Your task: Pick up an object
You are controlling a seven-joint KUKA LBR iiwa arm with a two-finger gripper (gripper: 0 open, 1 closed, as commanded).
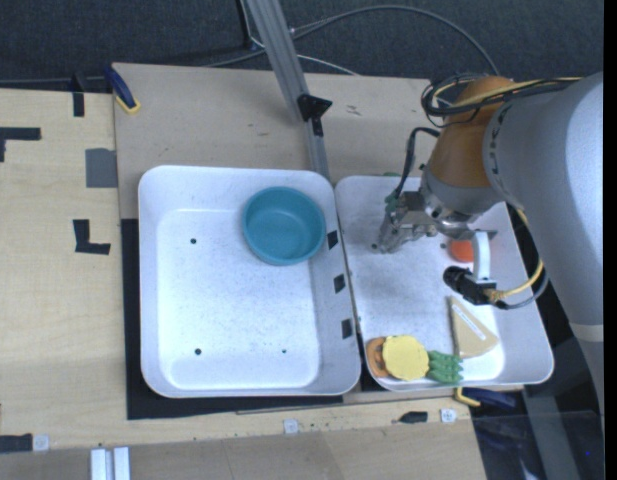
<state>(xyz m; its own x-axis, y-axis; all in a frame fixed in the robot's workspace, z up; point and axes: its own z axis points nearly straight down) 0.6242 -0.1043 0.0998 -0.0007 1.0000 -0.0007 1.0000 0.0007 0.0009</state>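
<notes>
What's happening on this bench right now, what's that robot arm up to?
A grey robot arm reaches in from the right, and its gripper is low over the right bin, above a bare patch near the bin's far end. Nothing shows between its fingers. Possible things to pick sit elsewhere: a yellow round toy, a green toy and a tan wedge crowd the bin's near edge, and a blue bowl sits in the left bin. No pick has happened yet.

The claw [391,236] hangs over the right bin [388,298]; a blue bowl [283,225] sits in the left bin [228,318].
</notes>
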